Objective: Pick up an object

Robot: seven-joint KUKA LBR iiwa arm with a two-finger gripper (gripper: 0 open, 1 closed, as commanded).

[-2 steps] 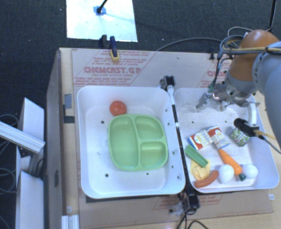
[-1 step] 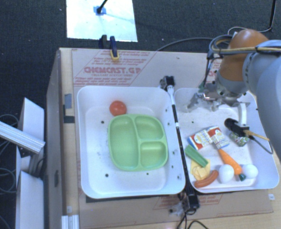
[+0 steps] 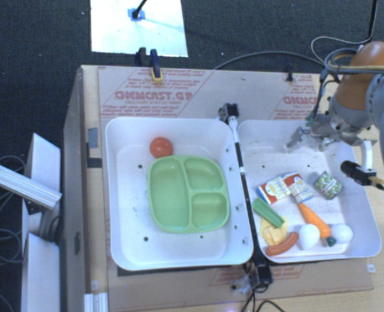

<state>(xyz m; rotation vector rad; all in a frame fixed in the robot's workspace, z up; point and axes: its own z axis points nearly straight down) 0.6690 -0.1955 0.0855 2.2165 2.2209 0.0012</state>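
Our tool (image 3: 307, 137) hangs at the far end of the right bin (image 3: 373, 239); we cannot tell its state. Nearest toy, the green block (image 3: 327, 184), lies below it, toward us.

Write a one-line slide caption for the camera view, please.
The pincer hovers at the back of the right bin, apart from the toy foods; green tray in left bin.

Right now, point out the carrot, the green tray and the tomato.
carrot (image 3: 314, 219): camera view, middle of its orange body.
green tray (image 3: 188, 194): camera view, central divider.
tomato (image 3: 161, 147): camera view, top of its red surface.
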